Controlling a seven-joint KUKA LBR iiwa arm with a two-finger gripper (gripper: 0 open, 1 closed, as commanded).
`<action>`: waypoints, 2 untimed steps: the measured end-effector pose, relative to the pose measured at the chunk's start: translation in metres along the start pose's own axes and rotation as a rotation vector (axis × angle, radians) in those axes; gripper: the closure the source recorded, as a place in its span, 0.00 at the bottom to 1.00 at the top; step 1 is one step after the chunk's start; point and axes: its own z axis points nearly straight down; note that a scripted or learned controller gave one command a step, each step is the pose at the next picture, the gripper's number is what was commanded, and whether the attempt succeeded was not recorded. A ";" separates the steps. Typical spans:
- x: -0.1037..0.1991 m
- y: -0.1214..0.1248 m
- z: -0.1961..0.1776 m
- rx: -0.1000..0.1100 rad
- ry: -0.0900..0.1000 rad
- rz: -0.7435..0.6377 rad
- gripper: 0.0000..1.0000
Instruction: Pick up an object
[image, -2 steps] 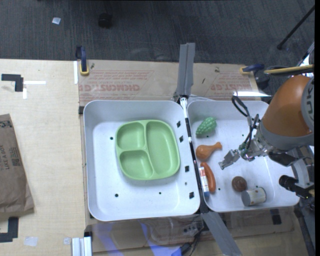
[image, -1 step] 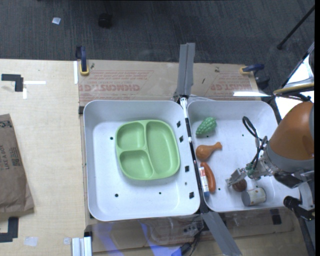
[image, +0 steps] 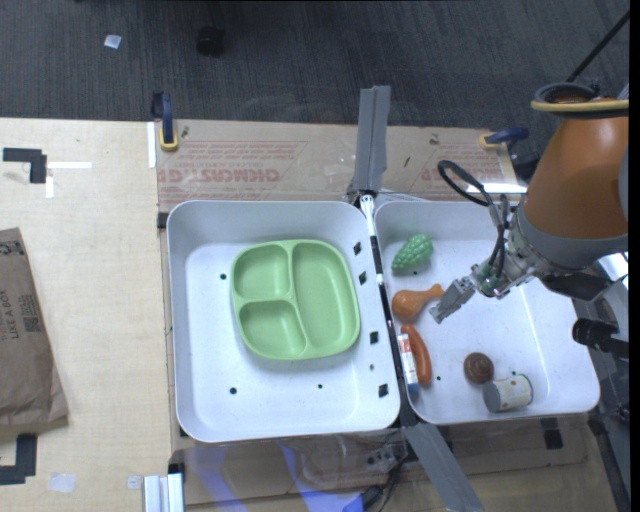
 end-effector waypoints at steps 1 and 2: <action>-0.041 -0.043 0.073 0.002 0.002 -0.144 0.00; -0.075 -0.075 0.145 0.001 0.002 -0.021 0.00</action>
